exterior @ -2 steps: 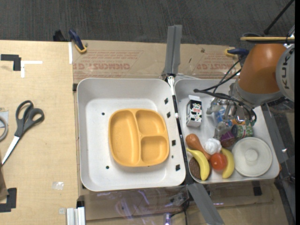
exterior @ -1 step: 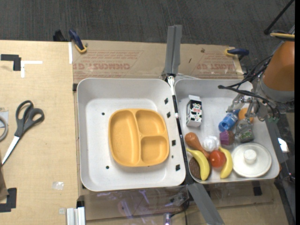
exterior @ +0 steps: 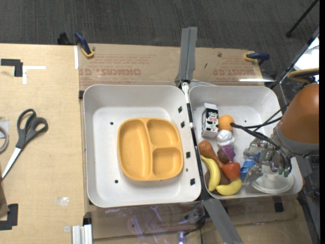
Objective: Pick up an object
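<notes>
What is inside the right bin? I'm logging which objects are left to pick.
The right bin holds a small carton, an orange, a banana and other toy food. The gripper covers part of the floor.

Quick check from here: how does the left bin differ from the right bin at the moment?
The left bin holds one thing, a yellow divided plate lying flat; the right bin holds a crowded pile including a banana, an orange ball and a small carton. The arm's tool is over the right bin, away from the left. Both are shallow and white.

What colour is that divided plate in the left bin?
The divided plate is orange-yellow, plain, seen clearly in the camera view.
</notes>
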Controlling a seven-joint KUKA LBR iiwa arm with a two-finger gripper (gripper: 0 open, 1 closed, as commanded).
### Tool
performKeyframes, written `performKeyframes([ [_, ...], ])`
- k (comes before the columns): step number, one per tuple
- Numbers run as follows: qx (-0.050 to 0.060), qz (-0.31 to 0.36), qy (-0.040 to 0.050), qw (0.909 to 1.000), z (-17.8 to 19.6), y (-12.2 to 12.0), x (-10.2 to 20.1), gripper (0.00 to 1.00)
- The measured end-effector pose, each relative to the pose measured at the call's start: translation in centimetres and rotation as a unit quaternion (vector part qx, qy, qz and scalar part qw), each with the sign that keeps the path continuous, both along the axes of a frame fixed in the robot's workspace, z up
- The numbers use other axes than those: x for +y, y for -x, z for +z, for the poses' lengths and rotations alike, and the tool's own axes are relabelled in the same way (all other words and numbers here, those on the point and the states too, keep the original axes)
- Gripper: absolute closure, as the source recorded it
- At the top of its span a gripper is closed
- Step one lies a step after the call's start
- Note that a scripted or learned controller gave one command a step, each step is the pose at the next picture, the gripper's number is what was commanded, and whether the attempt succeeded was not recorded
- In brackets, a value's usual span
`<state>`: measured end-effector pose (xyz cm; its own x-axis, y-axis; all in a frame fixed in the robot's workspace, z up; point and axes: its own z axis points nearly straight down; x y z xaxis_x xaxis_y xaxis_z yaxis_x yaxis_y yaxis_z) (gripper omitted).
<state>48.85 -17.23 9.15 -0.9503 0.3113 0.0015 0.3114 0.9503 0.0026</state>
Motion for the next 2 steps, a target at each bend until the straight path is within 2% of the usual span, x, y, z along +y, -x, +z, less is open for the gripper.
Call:
performKeyframes([
  [1,0.0,0.0,0.0,1.0,0.0,0.0,0.0,0.0],
  [2,-0.002,-0.009,0.0006,1.0,0.1,-1.2,-4.7,0.0],
])
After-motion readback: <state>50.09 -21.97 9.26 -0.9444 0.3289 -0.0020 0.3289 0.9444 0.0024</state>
